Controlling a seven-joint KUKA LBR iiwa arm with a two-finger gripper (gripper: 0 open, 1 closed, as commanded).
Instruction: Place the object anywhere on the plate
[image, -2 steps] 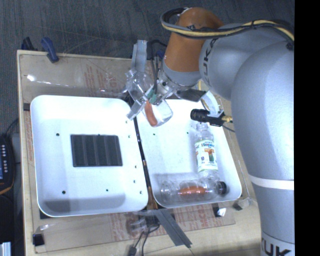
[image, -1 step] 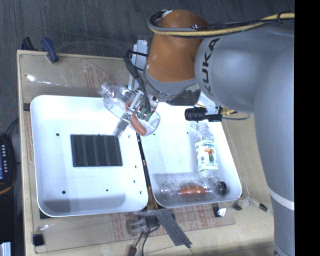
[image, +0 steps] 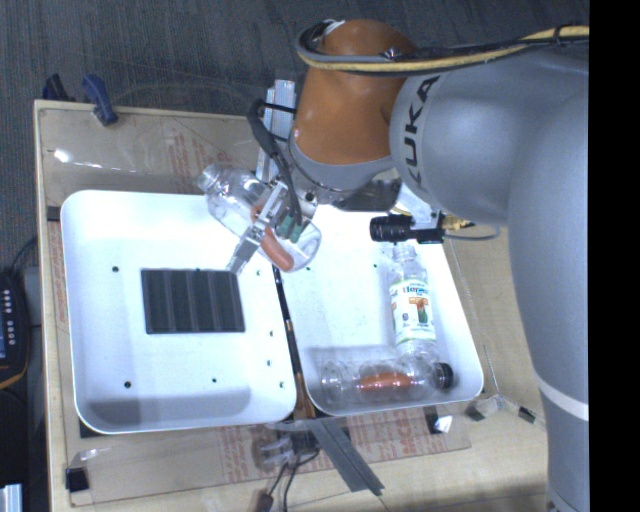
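A clear plastic bottle (image: 262, 213) with an orange patch at one end sits clamped in the hand (image: 272, 222) above the divide between the two white bins (image: 90, 300). Its long axis slants from upper left to lower right. The dark ribbed rectangular plate (image: 193, 300) lies flat in the left bin, smooth white floor around it

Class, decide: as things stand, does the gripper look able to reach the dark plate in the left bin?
Probably yes. The gripper hangs over the seam between the bins, and the dark plate lies uncovered just beside it in the left bin.
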